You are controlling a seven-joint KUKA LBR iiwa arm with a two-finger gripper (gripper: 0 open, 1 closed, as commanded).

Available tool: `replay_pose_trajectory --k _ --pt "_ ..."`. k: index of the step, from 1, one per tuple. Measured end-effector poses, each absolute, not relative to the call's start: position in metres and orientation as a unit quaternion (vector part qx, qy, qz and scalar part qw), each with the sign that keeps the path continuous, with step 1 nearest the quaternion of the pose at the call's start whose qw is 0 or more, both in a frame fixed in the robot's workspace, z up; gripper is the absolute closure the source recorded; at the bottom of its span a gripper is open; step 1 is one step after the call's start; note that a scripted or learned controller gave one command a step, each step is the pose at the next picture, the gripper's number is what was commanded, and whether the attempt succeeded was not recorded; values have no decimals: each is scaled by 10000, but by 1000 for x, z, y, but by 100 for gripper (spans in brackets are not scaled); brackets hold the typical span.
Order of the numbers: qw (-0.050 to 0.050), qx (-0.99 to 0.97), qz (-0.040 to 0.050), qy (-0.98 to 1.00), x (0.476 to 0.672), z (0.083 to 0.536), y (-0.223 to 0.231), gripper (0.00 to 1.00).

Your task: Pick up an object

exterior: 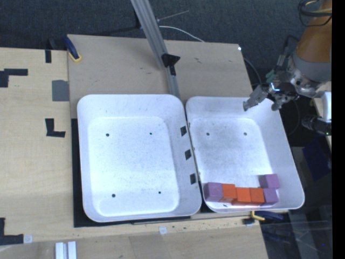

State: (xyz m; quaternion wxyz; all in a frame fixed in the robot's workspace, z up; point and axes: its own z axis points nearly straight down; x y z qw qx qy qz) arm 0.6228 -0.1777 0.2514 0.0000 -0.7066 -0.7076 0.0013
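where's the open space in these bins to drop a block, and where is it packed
The left bin has a bare floor from rim to rim. In the right bin, the floor is free from the far rim, near the gripper, down to the near edge. It is crowded there: purple and orange blocks line the near rim.

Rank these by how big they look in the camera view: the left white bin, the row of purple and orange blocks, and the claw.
1. Left white bin, by far the largest.
2. Row of purple and orange blocks along the near wall of the right bin.
3. Claw, at that bin's far right corner; it sits higher, nearer the camera, so its rank is less sure.
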Motion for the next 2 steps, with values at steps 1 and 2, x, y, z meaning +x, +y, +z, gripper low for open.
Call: replay_pose_trajectory --k 1,2 --pt "42 -7045 17 -7097 647 167 -90 0" --pt "21 -7055 7 -7087 586 193 -42 0"
